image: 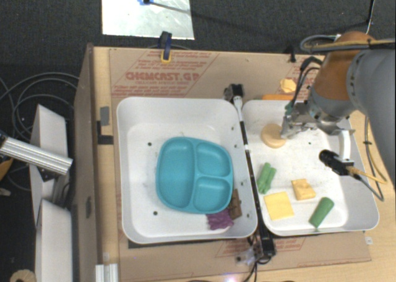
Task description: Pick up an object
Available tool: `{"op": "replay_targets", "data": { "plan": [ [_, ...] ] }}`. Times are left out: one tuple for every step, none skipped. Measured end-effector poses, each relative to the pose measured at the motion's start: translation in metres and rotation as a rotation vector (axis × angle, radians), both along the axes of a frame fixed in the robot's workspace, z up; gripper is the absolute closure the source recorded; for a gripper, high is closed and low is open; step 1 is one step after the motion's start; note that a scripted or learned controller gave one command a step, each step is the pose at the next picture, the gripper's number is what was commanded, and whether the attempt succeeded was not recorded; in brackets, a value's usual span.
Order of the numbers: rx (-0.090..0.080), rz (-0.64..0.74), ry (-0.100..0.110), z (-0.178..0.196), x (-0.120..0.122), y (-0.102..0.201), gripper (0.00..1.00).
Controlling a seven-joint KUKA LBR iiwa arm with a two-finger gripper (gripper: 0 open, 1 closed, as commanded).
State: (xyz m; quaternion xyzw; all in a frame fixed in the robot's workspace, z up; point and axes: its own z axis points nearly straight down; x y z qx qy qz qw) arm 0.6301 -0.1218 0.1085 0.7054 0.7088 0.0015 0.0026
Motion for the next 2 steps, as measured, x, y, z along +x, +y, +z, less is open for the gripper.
{"op": "replay_targets", "data": {
  "plan": [
    [0.003, 0.0, 0.002, 0.061, -0.046, 0.033, 1.0],
    [-0.003, -0.008, -0.003, 0.115, -0.028, -0.04, 1.0]
  ]
}}
